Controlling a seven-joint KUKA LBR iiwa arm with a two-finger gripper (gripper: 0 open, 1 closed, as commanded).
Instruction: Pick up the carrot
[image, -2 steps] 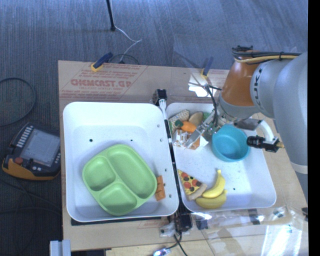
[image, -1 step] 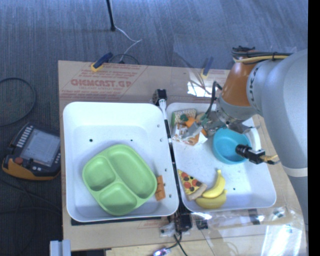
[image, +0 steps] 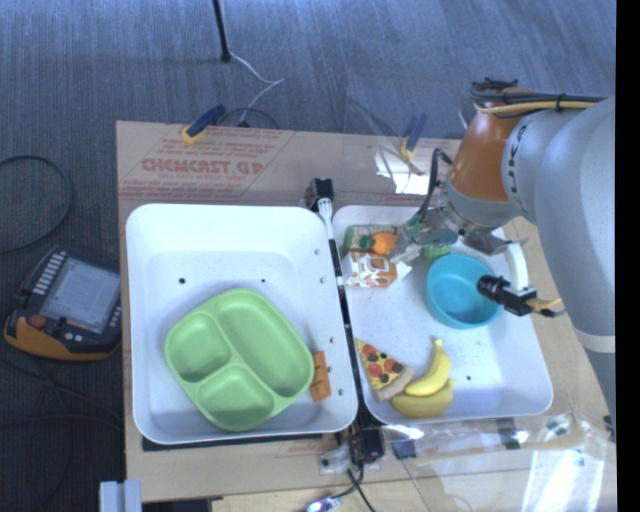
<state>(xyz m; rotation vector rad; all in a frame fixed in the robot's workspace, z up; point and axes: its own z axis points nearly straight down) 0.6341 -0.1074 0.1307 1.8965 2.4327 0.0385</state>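
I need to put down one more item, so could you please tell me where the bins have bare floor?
Free: the left bin behind the green divided plate, and the right bin's floor between blue bowl, banana and pizza slice. Crowded: its far corner around the carrot.

a green divided plate (image: 238, 357) lies in the left bin (image: 160, 240); the right bin (image: 520, 385) holds a blue bowl (image: 460, 292), banana (image: 428, 385) and pizza slice (image: 380, 368).

Brown board (image: 200, 165) under bins: showing red print reading "CHEMCAST GP" | Small carton (image: 368, 270): print showing but too small for reading | Handheld pendant (image: 70, 305): screen text remaining illegible
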